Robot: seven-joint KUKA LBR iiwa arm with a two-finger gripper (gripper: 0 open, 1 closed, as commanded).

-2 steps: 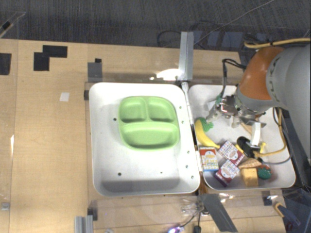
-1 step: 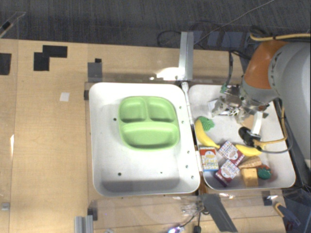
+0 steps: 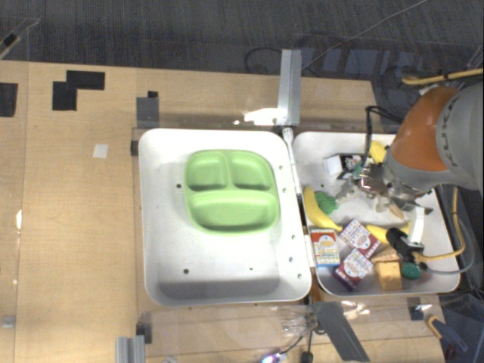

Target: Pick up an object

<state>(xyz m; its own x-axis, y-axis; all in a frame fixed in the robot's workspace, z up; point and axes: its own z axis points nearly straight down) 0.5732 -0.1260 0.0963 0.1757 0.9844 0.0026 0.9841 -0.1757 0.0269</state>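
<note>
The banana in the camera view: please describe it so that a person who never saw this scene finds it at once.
Find the right bin, the crowded one of the two. The banana lies along its left wall, just above a small red and white carton. It is the long, curved, plain yellow thing; the neighbours are boxy or printed.

The grey arm (image 3: 454,138) reaches in from the right — its orange band (image 3: 420,131) sits just above the wrist, behind the gripper (image 3: 368,184), which points down and leftward, its metal parts blurred together.
</note>
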